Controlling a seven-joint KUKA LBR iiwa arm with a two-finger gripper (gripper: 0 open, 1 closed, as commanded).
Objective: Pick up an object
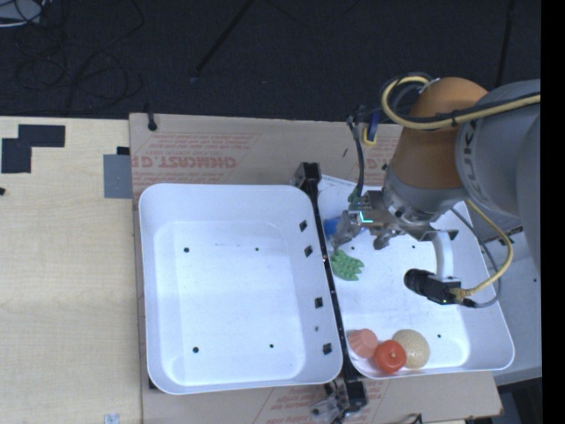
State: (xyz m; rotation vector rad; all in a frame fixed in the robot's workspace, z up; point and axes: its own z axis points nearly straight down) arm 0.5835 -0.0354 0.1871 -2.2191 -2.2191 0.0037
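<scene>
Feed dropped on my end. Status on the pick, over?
Gripper low over right bin, near its left wall. Green object just below it, not gripped. Red ball, two pale pieces at front edge.

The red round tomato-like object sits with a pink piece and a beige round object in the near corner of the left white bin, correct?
Not quite: the bin is wrong. The camera view shows the red round tomato-like object, the pink piece and the beige round object clustered in the near corner of the right white bin, not the left white bin.
</scene>
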